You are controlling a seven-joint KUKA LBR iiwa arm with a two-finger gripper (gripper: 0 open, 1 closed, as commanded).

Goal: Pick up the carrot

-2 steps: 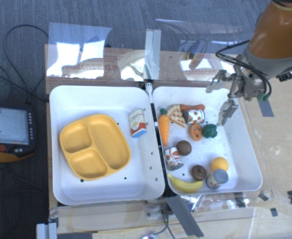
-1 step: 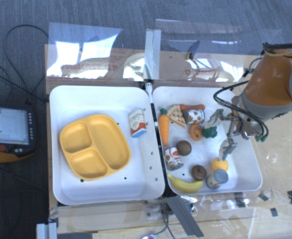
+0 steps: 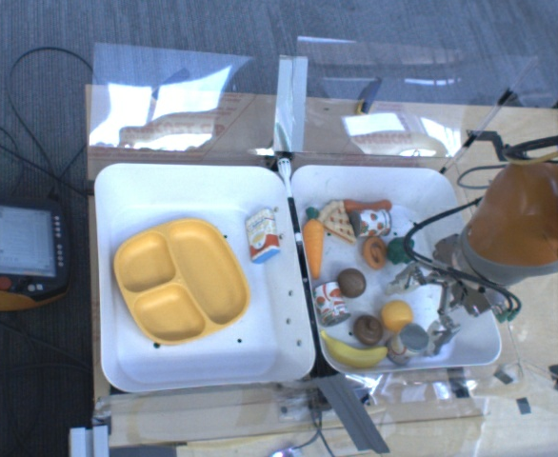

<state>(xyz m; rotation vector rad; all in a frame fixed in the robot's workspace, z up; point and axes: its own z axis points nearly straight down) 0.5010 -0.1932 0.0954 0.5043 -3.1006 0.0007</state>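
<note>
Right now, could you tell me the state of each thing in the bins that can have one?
carrot: lying in the right bin, by the divider, not gripped
yellow plate: right way up in the left bin, compartments bare
small carton: lying in the left bin beside the plate
banana: lying at the right bin's front edge

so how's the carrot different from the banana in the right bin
The carrot is orange, straight and tapered; the banana is yellow and curved. The carrot lies lengthwise along the right bin's left wall, green top toward the far side; the banana lies across the near edge. Both are toy foods lying flat, untouched by the gripper.
</note>
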